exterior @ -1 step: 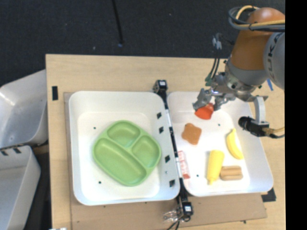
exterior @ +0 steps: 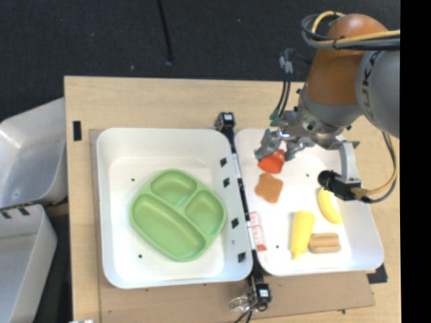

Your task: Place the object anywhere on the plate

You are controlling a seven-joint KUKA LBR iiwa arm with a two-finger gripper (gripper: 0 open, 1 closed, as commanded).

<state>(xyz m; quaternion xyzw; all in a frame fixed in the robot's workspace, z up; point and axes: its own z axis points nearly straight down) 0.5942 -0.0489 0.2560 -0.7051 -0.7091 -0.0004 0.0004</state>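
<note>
At the far left, well away from the claw, a green divided plate (exterior: 178, 214) is seen lying flat in the left white bin (exterior: 108, 180). Three compartments are moulded into the plate, and nothing is seen lying in them. The left bin and the right white bin (exterior: 363, 241) are set side by side on the wooden tabletop (exterior: 135, 89), with a row of black clips along the seam between them.

The claw (exterior: 277, 148) is found in the upper left corner of the right bin, hanging from the grey arm and its orange band (exterior: 340, 52). A red object (exterior: 273, 161) is seen directly at the fingertips, slightly below them in the view. Whether it is clamped between the fingers or merely lies under them cannot be told, since the fingers are blurred and partly covered by the wrist.

Just below the claw and the red object, a brown toast-like piece (exterior: 270, 188) is laid on the bin floor. Further below and to the right of the claw, a yellow corn-like object (exterior: 302, 231) is lying, with a tan block (exterior: 324, 243) touching its lower right side. To the right of the claw and lower, a yellow banana (exterior: 328, 206) is set, near a black fitting with a cable.
</note>
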